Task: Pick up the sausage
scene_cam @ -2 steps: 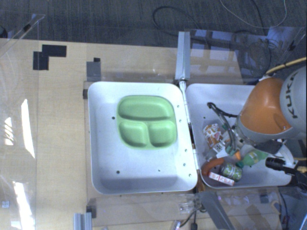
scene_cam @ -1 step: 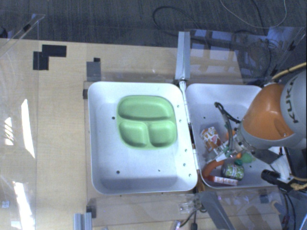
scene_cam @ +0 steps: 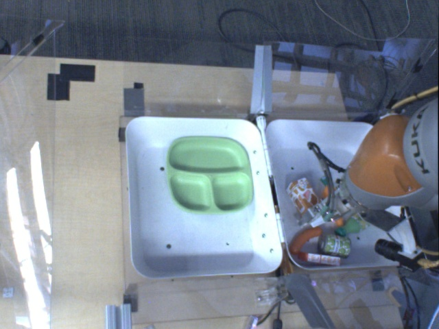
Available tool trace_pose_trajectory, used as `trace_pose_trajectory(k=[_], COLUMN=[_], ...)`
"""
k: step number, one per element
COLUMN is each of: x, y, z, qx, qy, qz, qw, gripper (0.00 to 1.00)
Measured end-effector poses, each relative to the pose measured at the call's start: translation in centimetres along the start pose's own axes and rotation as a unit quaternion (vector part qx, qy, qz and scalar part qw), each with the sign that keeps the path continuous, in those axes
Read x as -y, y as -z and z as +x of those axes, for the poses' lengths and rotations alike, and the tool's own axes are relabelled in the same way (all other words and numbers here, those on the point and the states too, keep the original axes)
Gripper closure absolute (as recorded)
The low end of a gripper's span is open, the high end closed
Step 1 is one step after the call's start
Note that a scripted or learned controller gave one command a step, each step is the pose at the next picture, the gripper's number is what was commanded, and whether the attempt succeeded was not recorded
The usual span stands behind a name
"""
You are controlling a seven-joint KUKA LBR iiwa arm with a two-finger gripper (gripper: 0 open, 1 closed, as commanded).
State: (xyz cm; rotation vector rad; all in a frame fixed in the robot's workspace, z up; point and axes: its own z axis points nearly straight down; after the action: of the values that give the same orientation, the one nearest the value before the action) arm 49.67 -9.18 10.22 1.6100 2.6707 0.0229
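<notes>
The sausage (scene_cam: 304, 238) lies in the right bin (scene_cam: 295, 142), near its front-left corner — a curved orange-red link, one end toward the bin's front wall, the other running up under the gripper (scene_cam: 332, 213). Just beside it sit a small green can (scene_cam: 335, 245), a slim red-and-white stick (scene_cam: 321, 258) along the front wall, and a printed snack packet (scene_cam: 300, 193) further back. The left bin (scene_cam: 140, 204) holds a green compartment tray (scene_cam: 209, 173), well apart from the action.

Gripper's low over the clutter, approx. at the sausage's upper end; can't tell its state — cables and the orange wrist band (scene_cam: 384, 157) mask it.

Judgement: looks like a light toy link, prob. smooth and a bit slick, w/ some give. Best hold is across the mid-body, at right angles to the curve, away from the can — an end grip would likely squirt it out.
</notes>
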Motion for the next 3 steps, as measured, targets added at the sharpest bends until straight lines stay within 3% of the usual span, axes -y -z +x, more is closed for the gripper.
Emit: trace_pose_trajectory(k=[1, 2, 3], x=[0.0, 0.7, 0.4], y=[0.0, -1.3, -1.3], z=[0.0, 0.0, 0.5], qx=[0.000, -0.002, -0.001], qy=[0.000, -0.147, -0.212], qz=[0.000, 0.007, 0.007], qw=[1.0000, 0.9891, 0.9773], gripper=[0.00, 0.00, 0.00])
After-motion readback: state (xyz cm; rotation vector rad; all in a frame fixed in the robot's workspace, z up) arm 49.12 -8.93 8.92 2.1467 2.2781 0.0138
